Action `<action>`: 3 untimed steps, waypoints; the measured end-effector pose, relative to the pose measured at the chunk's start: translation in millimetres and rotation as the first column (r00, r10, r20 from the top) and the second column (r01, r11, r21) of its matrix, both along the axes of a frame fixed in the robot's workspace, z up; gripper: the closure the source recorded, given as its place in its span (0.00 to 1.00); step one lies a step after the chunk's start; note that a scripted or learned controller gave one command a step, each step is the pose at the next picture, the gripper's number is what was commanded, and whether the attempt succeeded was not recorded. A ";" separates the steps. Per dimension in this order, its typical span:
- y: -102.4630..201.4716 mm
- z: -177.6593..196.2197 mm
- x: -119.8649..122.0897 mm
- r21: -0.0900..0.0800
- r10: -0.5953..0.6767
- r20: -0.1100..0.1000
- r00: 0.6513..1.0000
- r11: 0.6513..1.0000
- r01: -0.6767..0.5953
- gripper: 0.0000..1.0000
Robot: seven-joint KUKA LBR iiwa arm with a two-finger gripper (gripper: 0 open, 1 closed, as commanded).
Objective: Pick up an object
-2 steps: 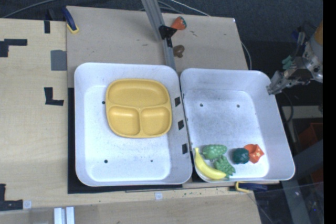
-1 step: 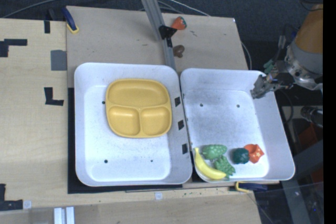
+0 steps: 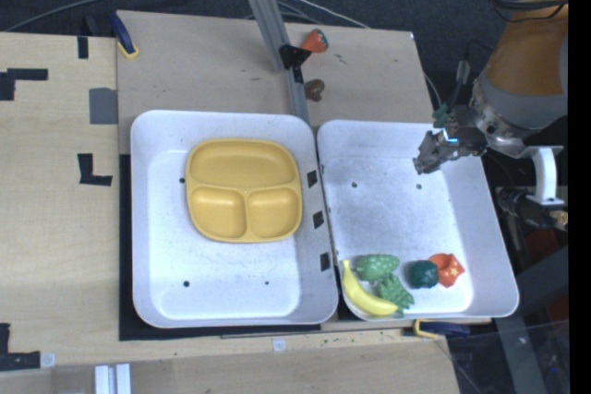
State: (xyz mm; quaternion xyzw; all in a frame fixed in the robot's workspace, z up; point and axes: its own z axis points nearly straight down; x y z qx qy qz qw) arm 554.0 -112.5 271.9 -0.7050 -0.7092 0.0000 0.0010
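Camera view shows the end effector [image 3: 432, 154] hanging over the right bin [image 3: 397, 198] near its far right edge, holding nothing; how far it is open I cannot tell. A banana [image 3: 363, 296], green toys [image 3: 383, 277] and a red piece [image 3: 448, 268] crowd the near corner. The left bin [image 3: 157, 272] holds a yellow tray [image 3: 245, 189].

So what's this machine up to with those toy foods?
A robot arm reaches in from the right, its gripper hanging over the upper part of the right bin with nothing in it. The toys, a banana, green pieces and a red piece, lie huddled in that bin's near corner, apart from the gripper. The left bin holds a yellow divided plate.
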 end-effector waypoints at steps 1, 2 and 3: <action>58.3 -17.2 4.6 0.000 0.001 -0.001 1.000 1.000 -0.001 1.00; 117.7 -31.3 2.2 0.000 0.002 -0.002 1.000 1.000 -0.002 1.00; 169.8 -28.4 12.6 0.000 0.002 0.000 1.000 1.000 -0.002 1.00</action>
